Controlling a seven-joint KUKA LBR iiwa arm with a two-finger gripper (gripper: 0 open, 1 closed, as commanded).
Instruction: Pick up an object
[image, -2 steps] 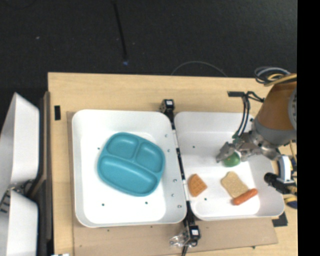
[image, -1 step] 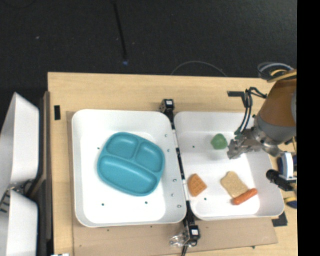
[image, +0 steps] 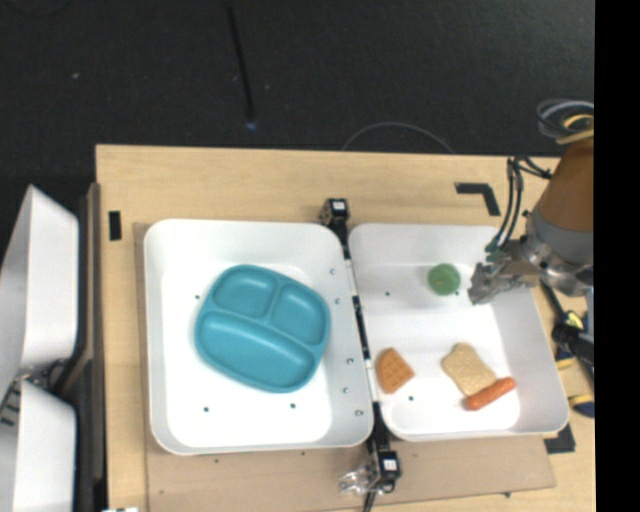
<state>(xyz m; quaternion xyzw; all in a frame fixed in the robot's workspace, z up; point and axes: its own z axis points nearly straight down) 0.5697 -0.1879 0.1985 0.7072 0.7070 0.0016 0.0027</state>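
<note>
The green ball (image: 444, 278) nearest the gripper (image: 487, 281) is round, so it has no long axis and points no way in particular; it is a dull, mottled green and sits in the upper middle of the right bin (image: 415, 420), apart from the other food. The gripper, at the end of the arm (image: 572, 205) with its orange band, stands just to the ball's right, near the bin's right wall; whether its jaws are wide or narrow cannot be told from this view, and nothing is seen between them.

Lower in the same bin lies a slice of bread (image: 467, 367), pale tan, its long axis running from upper left to lower right. Touching its lower edge is an orange carrot (image: 489, 394), lying nearly level and tilted up to the right. To the left, near the bin's inner wall, is an orange waffle-like cracker (image: 394, 371).

The left bin (image: 180, 420) holds a teal divided plate (image: 262, 326), lying flat
</note>
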